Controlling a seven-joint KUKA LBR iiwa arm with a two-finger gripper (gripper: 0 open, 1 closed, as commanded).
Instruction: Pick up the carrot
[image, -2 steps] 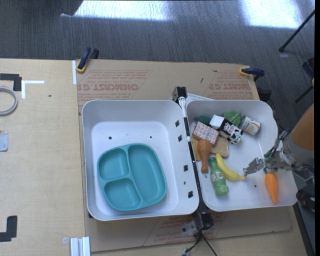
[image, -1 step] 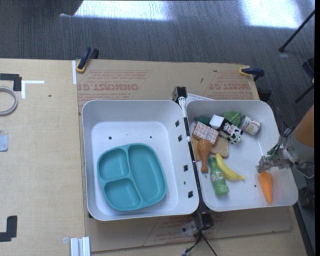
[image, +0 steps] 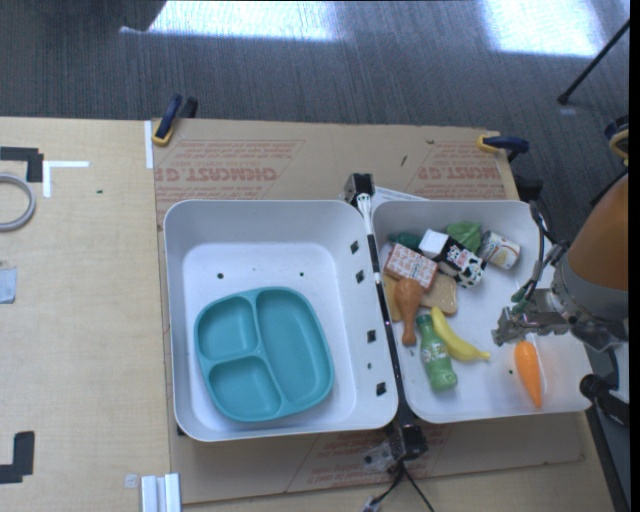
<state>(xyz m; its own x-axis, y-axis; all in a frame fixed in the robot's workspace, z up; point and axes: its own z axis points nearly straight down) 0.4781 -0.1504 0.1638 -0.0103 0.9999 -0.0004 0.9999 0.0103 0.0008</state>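
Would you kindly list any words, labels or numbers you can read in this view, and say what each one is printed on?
Red lettering on the cardboard sheet behind the left bin: upside down and blurred, not readable.
More red lettering on the cardboard behind the right bin: likewise unreadable.
Green bottle label: too small to read.
Patterned box among the toys: print too small to read.
No text reads clearly.

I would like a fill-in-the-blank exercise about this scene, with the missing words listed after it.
1. The teal divided plate lies in the ____ bin.
2. The carrot lies in the ____ bin.
3. The green bottle lies beside a yellow ____.
4. The gripper hangs just above the ____.

Missing words: left; right; banana; carrot
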